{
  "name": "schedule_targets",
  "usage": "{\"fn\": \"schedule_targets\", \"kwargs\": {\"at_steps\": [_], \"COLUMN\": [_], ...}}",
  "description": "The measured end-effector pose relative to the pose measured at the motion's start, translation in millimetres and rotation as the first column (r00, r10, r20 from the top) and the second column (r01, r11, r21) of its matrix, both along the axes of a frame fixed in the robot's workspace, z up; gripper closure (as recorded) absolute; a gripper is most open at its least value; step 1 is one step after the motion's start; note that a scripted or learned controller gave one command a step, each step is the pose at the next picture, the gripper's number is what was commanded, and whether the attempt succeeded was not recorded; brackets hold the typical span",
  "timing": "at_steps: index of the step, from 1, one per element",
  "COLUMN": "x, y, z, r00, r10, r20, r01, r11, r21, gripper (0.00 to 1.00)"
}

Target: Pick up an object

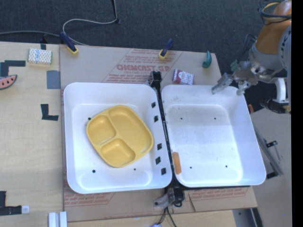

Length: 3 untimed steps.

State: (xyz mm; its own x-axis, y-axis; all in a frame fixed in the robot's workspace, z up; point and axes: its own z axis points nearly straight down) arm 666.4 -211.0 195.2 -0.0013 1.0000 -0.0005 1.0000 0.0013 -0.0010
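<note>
Currently gripper [228,85] open, empty, over far right bin corner. We risk closing on air: yellow plate [119,135] far left, orange stick [176,162] hugs wall.

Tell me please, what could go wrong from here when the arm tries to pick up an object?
1. The tool hangs at the far right corner of the right bin, close to its rim; going down there it may strike the wall.
2. The small orange object lies against that bin's left wall, so one finger may find no room beside it.
3. The yellow divided tray in the left bin is wide and flat, so a grasp may slip off.
</note>
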Motion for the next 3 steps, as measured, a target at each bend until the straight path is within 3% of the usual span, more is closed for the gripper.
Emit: {"fn": "schedule_targets", "kwargs": {"at_steps": [1,2,3], "x": [1.0,1.9,1.8], "y": [30.8,30.2,85.7], "z": [-82.6,-70.8,-75.3], "r00": [1.000,1.000,1.000], "r10": [0.000,0.002,0.001], "r20": [-0.003,-0.001,0.000], "r01": [0.000,-0.002,-0.001], "r11": [1.000,1.000,1.000], "r21": [0.001,-0.003,0.001], "gripper": [0.00,1.00,1.00]}}
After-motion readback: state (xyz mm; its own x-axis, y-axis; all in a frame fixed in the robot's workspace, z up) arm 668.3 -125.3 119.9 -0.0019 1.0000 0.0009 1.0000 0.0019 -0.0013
